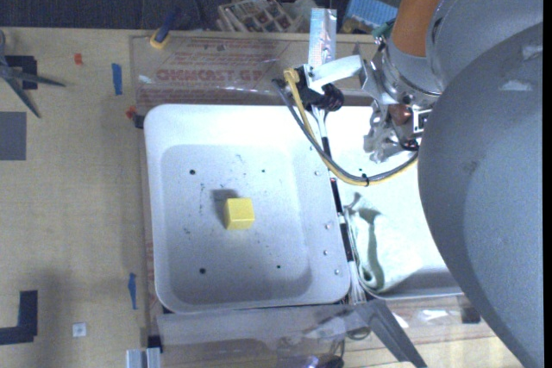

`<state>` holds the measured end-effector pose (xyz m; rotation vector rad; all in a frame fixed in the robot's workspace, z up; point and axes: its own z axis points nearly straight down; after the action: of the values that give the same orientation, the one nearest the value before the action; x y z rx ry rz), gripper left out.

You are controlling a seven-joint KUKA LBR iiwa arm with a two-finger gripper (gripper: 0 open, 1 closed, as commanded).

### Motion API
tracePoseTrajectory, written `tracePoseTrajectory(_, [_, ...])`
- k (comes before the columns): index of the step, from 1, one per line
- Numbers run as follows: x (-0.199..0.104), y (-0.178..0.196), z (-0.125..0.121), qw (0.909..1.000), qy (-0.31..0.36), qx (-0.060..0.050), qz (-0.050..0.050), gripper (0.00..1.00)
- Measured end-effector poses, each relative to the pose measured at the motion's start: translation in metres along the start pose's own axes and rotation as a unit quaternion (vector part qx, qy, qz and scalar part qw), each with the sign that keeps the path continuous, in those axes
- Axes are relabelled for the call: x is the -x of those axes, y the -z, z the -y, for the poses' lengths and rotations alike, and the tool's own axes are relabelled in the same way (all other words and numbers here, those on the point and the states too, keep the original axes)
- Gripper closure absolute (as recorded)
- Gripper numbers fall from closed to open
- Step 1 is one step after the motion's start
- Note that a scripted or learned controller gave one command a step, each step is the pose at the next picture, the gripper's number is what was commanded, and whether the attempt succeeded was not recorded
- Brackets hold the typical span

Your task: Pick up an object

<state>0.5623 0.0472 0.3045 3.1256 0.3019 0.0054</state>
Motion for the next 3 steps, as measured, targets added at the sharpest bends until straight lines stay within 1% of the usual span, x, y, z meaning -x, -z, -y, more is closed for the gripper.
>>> tracePoseTrajectory(3, [-0.001, 0.029, -0.005, 1.0000, -0.006, 0.001, -0.001, 1.00])
